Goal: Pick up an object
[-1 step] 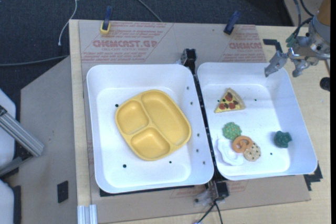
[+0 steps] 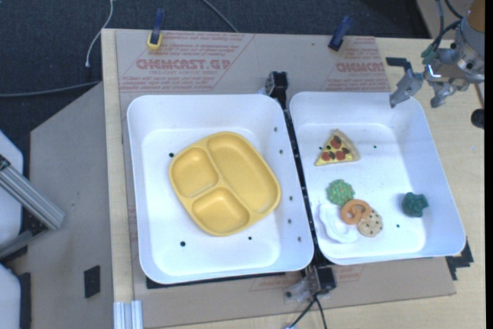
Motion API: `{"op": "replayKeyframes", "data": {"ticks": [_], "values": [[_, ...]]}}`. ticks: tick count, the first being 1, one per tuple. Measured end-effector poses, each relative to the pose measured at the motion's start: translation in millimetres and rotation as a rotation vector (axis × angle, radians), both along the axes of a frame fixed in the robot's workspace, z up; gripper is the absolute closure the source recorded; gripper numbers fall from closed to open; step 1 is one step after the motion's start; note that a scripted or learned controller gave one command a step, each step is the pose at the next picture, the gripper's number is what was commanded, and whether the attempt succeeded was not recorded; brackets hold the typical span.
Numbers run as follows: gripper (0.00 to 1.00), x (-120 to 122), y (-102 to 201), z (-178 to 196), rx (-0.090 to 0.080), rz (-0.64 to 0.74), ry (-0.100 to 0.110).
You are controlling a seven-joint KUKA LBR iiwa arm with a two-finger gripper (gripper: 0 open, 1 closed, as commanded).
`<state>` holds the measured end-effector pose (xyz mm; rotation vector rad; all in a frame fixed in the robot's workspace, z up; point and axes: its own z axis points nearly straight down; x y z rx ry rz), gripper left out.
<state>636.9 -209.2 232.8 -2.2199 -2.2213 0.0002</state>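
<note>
My pincer (image 2: 422, 91): it hangs over the far right corner of the right shallow white plastic bin (image 2: 439, 189), just at its rim. Its two grey fingers are spread wide with nothing between them, so I hold nothing.
Why there: I judge this a waiting pose above the bin, high and off to the edge, leaving the food pieces unshadowed and every one of them open to a descent.
Pizza: a small toy pizza slice, yellow with red and green dots (image 2: 337, 149), lies flat toward the far left of the right bin, apart from the rest. It is the nearest piece to my pincer and has free space all round, so I judge it the easiest pick.
Cluster: near the bin's near left, a green leafy toy piece (image 2: 339, 191), an orange ring-shaped toy pretzel (image 2: 355, 211), a tan speckled toy cookie (image 2: 370, 223) and a white flat piece (image 2: 333, 224) lie touching or overlapping. Closing on one there risks nudging its neighbours.
Broccoli: a dark green toy broccoli floret (image 2: 414, 203) sits alone toward the bin's right side, well apart from the cluster.
Left bin: the left shallow white plastic bin (image 2: 154, 243) carries a yellow three-compartment plastic tray (image 2: 223, 181), lying flat and slightly turned.
Desk: both bins rest side by side on the cardboard-covered desk (image 2: 200, 58).
Task state: not yet begun; the grasp is still to come.
</note>
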Motion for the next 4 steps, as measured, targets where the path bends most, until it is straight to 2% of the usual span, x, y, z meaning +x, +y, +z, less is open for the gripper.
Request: {"op": "replayKeyframes", "data": {"ticks": [2, 3, 4], "values": [[0.00, -2.1, -13.3, -114.8, 0.000, 0.000, 0.003], [0.00, -0.2, -9.0, -147.9, 0.007, 0.003, 0.001], [1.00, 0.4, -10.4, -135.2, 0.002, 0.004, -0.002]]}}
